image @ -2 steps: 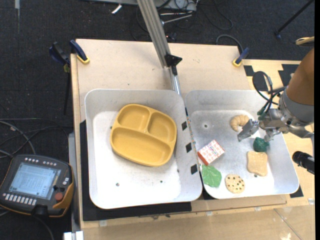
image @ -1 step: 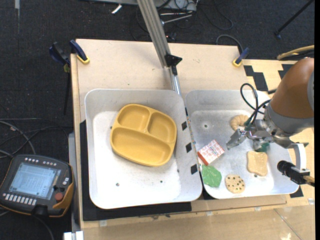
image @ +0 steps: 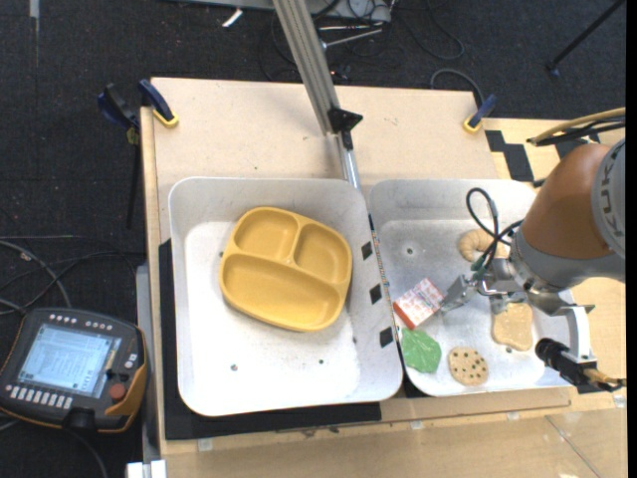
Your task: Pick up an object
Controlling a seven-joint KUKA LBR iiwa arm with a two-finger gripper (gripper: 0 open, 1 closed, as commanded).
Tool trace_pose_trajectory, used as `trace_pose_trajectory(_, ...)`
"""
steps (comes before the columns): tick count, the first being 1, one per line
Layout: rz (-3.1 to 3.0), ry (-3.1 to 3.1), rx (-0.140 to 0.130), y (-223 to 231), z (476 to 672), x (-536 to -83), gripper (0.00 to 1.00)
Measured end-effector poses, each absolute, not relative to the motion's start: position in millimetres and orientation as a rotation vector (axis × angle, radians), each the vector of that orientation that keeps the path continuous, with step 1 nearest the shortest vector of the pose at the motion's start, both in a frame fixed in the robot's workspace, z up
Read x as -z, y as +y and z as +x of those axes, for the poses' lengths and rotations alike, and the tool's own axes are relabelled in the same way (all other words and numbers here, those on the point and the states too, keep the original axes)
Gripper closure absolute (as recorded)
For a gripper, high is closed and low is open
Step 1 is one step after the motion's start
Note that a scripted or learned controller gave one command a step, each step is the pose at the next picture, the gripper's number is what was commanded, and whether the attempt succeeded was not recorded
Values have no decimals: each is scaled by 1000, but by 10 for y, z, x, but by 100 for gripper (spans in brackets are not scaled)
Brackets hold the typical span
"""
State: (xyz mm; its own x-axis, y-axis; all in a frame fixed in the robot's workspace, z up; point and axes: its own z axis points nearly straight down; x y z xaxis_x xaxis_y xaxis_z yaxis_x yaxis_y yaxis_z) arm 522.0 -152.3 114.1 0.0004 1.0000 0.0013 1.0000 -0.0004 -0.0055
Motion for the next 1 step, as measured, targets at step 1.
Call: trace_pose_trajectory(1,-2222,-2222,1,-1526,5239,-1270,100)
